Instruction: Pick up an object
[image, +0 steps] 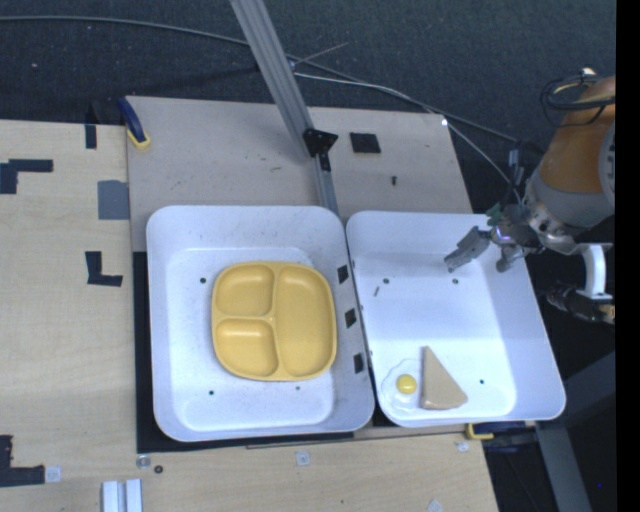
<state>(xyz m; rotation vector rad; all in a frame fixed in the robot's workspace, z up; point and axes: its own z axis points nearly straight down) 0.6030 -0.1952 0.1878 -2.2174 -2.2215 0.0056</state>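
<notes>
The left bin (180, 300) has a yellow divided plate (273, 321) sitting in the middle, three compartments. The right bin (520, 340) has a toy fried egg (402, 384) touching a tan wedge (438, 382) down at its near edge. The gripper (483, 250) hangs over that bin's far right part, well apart from both, fingers spread with nothing between them.

Tan wedge (440, 382) lies flat beside fried egg (403, 384).
</notes>
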